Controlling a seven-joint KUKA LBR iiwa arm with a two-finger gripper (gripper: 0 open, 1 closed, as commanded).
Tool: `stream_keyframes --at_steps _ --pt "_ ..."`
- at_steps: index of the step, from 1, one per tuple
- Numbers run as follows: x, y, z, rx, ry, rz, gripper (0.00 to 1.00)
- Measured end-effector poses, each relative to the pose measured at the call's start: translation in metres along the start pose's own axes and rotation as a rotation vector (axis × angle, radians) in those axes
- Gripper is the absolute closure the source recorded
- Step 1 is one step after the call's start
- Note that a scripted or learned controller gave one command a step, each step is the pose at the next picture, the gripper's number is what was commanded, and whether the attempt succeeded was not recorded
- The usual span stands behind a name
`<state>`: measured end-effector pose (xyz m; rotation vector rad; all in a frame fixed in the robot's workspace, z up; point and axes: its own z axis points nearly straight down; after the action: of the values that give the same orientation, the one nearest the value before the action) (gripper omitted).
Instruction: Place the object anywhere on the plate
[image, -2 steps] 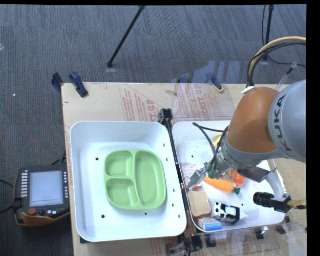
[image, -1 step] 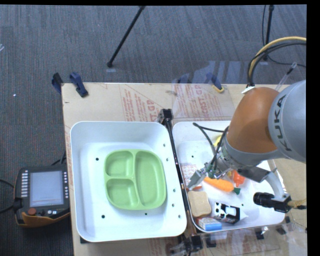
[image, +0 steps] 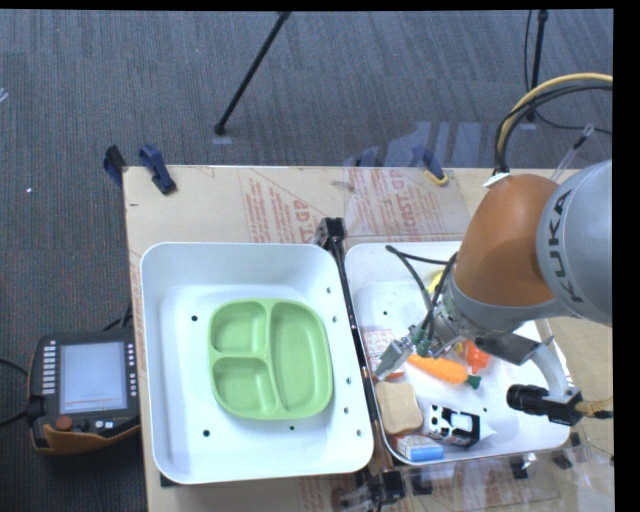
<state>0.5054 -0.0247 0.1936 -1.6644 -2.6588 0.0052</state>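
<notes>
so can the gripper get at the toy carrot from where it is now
Probably yes: the gripper hangs in the right bin beside the toy carrot, whose top lies uncovered, though other small items crowd close around it.

Green three-section plate in left bin, arm over right bin, orange carrot, bread slice

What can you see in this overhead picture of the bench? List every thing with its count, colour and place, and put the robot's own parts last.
bins: 2, white, side by side on the bench
plate: 1, green, three compartments, in the left bin
carrot: 1, orange, in the right bin, beside the pincer
toast slice: 1, tan, near front of the right bin
small packet: 1, blue, front edge of the right bin
pendant: 1, dark with grey screen, left of the bench
clamps: 2, blue, bench's back edge
arm: 1, grey and orange, over the right bin
pincer: 1, low in the right bin
</notes>
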Motion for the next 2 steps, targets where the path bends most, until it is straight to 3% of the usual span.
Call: stream_keyframes --at_steps 2 --pt "0.0000 0.0000 0.0000 0.000 0.000 0.000 0.00"
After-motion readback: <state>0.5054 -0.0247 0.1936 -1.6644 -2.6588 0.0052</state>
